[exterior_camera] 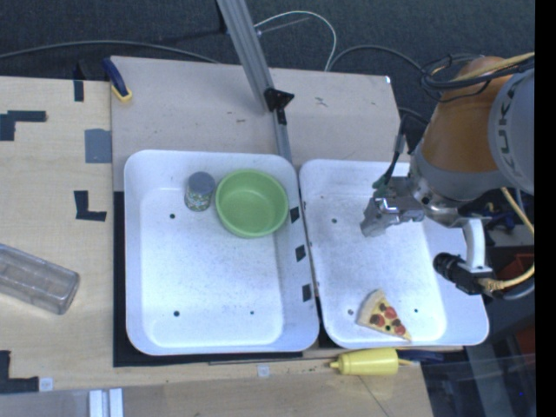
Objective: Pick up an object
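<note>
Hand (375, 222) hangs over the right bin (343, 268), in its upper middle part, on the grey arm (469, 137) with the orange band. Whether it is spread or pressed together: cannot tell from this slant. Nothing visible in it, and contact with the bin floor cannot be judged.

Pizza slice (383, 314) lies below the hand, toward the bin's near edge, well apart from it. White floor between the two, nothing in the way.

Left of the hand, across the rims, the left bin (208, 311) holds a green bowl (251, 203) and, just beside the bowl on its far side from the hand, a small grey can (200, 191). A yellow bottle (368, 363) lies on the bench (174, 102) below the pizza slice, outside the bin. Clear plastic container (35, 278) far left on the bench.
</note>
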